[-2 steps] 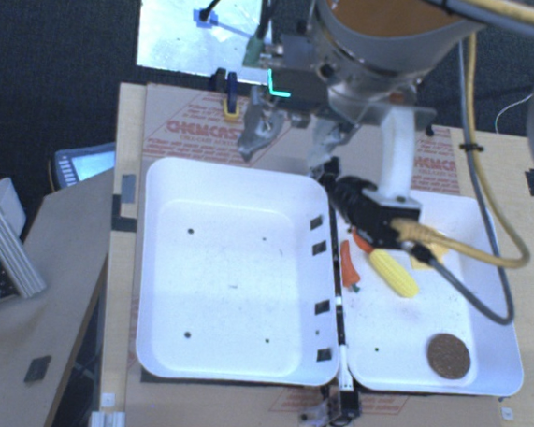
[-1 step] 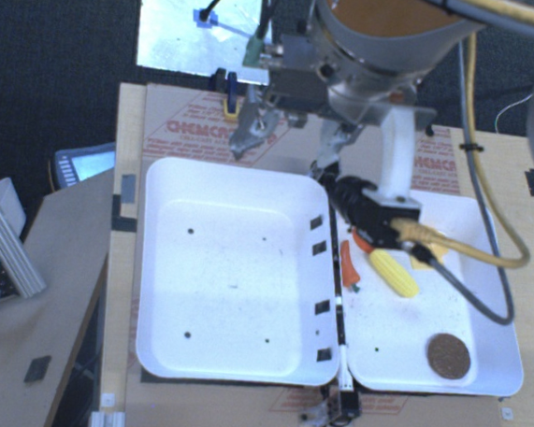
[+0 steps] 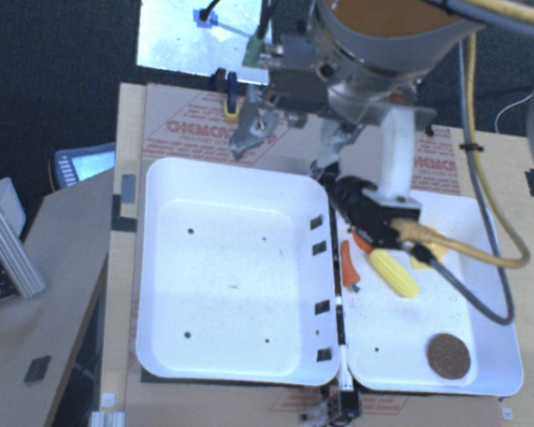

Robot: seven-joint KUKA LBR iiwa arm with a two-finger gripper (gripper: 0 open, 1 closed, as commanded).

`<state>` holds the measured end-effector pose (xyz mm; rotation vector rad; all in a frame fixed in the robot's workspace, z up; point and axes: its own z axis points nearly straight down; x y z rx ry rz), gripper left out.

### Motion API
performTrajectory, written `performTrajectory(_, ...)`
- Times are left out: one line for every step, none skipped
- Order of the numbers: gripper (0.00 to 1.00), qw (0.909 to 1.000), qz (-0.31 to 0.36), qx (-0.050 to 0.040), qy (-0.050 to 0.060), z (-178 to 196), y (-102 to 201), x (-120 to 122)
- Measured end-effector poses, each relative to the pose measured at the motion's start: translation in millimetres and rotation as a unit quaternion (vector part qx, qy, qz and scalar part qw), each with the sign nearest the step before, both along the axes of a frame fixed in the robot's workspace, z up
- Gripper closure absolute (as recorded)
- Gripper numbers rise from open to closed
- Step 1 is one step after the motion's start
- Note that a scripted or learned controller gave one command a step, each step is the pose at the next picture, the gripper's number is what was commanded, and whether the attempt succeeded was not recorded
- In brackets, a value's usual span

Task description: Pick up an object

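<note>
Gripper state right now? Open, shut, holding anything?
Gripper: open, fingers spread above the far rim of the left bin, nothing between them.

The arm is cut off by the top edge, so just its lower grey body and part of the orange band show, and it covers the far rim of the right bin. The pincer hangs blurred over the cardboard behind the left bin; its fingers cannot be made out clearly. An orange item, perhaps a carrot, lies half hidden beside the yellow corn, whose far end sits under a black fitting.
</note>
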<state>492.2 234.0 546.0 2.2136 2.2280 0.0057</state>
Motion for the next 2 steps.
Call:
performTrajectory(0.0, 1.0, 0.0, 0.0, 0.0, 0.0, 0.0, 0.0)
performTrajectory(0.0, 1.0, 0.0, 0.0, 0.0, 0.0, 0.0, 0.0)
